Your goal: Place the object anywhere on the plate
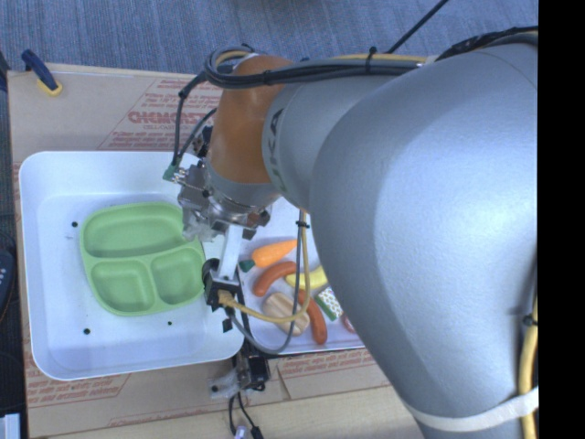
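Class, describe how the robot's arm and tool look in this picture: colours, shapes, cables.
The arm is a bulky, smooth, rounded grey casing. Above the wrist sits an orange band. Black cables loop over that band. The tool is small and made of silvery metal. No markings can be read on the arm.

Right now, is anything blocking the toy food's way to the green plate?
Only the two bins' low walls stand between the toy food and the green plate. The gripper hangs by the plate's right edge.
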You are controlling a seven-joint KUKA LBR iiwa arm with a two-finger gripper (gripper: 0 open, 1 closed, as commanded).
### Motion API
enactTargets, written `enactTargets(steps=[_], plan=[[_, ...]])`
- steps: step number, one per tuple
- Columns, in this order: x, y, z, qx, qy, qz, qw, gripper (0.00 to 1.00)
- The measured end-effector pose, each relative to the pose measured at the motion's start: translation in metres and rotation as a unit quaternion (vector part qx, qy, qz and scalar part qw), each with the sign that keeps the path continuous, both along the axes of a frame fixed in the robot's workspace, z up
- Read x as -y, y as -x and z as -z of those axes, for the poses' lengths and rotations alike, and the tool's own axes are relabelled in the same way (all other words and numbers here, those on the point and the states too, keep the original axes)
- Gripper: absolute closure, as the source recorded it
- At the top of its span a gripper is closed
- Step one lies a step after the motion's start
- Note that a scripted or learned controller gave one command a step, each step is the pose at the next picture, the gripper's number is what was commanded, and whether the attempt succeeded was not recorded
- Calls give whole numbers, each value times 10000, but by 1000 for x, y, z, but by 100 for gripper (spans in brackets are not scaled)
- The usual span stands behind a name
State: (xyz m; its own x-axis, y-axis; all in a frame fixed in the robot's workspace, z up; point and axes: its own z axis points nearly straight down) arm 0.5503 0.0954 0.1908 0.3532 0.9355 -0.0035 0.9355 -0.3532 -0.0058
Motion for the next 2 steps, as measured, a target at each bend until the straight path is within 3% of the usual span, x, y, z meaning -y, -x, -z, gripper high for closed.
enactTargets(steps=[1,2], plan=[[-39,38,-38,4,-8,-346,9994,100],[-39,38,-38,4,-6,-342,9994,0]])
